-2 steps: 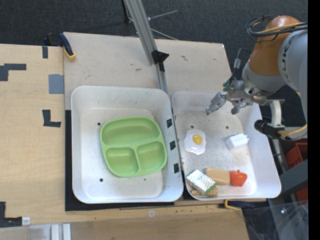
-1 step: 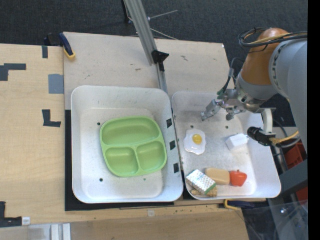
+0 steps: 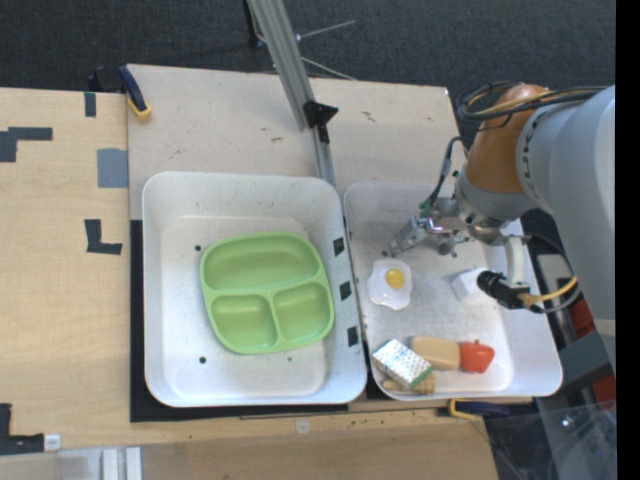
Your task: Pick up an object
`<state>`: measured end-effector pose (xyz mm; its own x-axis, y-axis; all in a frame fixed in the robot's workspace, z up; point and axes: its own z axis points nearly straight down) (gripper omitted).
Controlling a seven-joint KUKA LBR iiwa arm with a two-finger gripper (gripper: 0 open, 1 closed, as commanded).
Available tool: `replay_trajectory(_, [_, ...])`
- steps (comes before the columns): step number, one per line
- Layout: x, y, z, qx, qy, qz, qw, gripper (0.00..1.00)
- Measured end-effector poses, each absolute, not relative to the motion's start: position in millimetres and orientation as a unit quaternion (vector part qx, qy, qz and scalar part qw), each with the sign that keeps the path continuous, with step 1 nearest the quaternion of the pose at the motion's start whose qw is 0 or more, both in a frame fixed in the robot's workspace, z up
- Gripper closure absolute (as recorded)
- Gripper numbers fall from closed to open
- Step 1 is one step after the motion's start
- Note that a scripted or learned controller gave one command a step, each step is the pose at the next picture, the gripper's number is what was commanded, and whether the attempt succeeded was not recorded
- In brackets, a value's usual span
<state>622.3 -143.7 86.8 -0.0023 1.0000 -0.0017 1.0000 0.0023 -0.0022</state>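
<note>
Fried egg (image 3: 390, 284): lies flat in the right bin (image 3: 530, 373), near its left wall, touched by nothing.
Gripper (image 3: 408, 240): hangs low just beyond the egg, reaching in from the right; its fingers hold nothing, but how wide they stand I cannot tell.
Near edge of right bin: a patterned block (image 3: 402, 363), a tan piece (image 3: 435, 352) and a red piece (image 3: 477, 356) lie in a row.
Left bin (image 3: 165, 268): holds a green divided plate (image 3: 267, 292).
Bench (image 3: 220, 118): carries both bins.
</note>
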Motion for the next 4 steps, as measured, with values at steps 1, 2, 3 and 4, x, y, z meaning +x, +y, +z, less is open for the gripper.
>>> replay_trajectory(1, [622.8,-143.0,98.9,-0.706,-0.708,0.001,0.001,1.0])
replay_trajectory(2, [626.8,-139.6,142.1,-0.706,-0.708,-0.0007,-0.001,1.0])
replay_trajectory(3, [630.7,-145.6,203.3,-0.707,-0.707,-0.0011,-0.002,1.0])
replay_trajectory(4, [631.3,-145.3,227.8,-0.707,-0.708,-0.0006,-0.001,1.0])
